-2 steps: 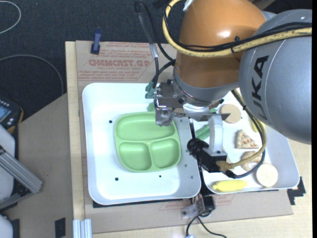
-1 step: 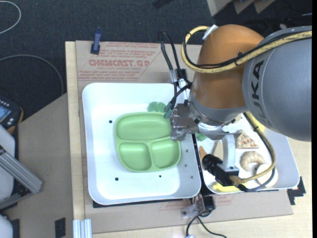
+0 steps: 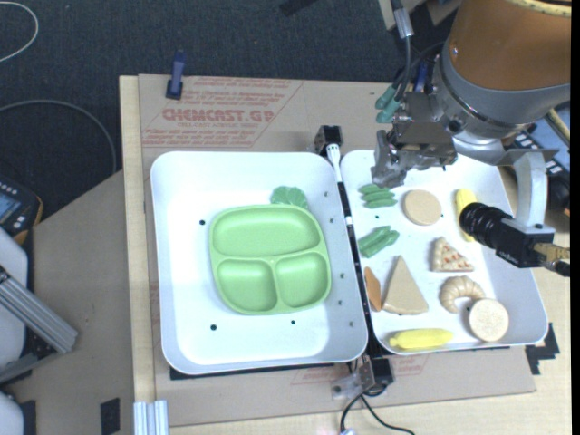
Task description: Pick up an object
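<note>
Two white bins sit side by side on my feed, and the jaws (image 3: 391, 172) hang over the far left corner of the right bin (image 3: 530, 311). From this angle I cannot tell whether they are apart or together, and I see nothing held between them.

Just at 6 o'clock from the jaws lies a green pea pod (image 3: 378, 196), close under them; whether they touch it I cannot say. A second pea pod (image 3: 377, 239) lies further toward 6 o'clock. At 4 o'clock from the jaws is a round cracker (image 3: 421, 207), and past it, at 3 o'clock, a small yellow piece (image 3: 465, 199). Lower in the same bin I see a pizza slice (image 3: 449, 256), a croissant (image 3: 461, 290), a tan wedge (image 3: 403, 289) with an orange stick (image 3: 372, 289) beside it, a round biscuit (image 3: 488, 320) and a yellow banana-like piece (image 3: 420, 338) by the near rim.

At 9 o'clock from all this, the left bin (image 3: 177, 243) carries a green divided plate (image 3: 269, 258), with a green leafy piece (image 3: 290, 196) touching its far edge. Both bins rest on a cardboard-covered surface (image 3: 145, 134).
</note>
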Tool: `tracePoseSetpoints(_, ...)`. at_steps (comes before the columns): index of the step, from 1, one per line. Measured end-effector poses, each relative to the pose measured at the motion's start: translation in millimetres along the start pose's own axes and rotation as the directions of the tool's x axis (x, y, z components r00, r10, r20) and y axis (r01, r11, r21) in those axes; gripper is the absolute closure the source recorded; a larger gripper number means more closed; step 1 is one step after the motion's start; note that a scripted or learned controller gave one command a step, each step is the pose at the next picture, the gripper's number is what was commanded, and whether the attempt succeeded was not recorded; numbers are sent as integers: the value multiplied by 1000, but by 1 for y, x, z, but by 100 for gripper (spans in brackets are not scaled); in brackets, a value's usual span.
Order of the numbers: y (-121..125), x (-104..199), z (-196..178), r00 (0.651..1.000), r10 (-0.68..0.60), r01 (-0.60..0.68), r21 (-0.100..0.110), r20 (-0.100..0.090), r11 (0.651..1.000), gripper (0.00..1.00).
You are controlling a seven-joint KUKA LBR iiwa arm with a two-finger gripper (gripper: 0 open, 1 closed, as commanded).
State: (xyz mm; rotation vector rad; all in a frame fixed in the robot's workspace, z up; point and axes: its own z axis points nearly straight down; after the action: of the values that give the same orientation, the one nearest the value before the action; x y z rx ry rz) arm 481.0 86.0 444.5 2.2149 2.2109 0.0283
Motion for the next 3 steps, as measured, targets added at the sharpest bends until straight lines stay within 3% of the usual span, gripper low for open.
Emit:
tracePoseSetpoints(1,48,-13,161,1000,2,-2,35,8,999,100)
tracePoseSetpoints(2,27,22,29,1000,-8,8,6,-1,1000,100)
tracePoseSetpoints(3,59,-5,163,1000,2,-2,35,8,999,100)
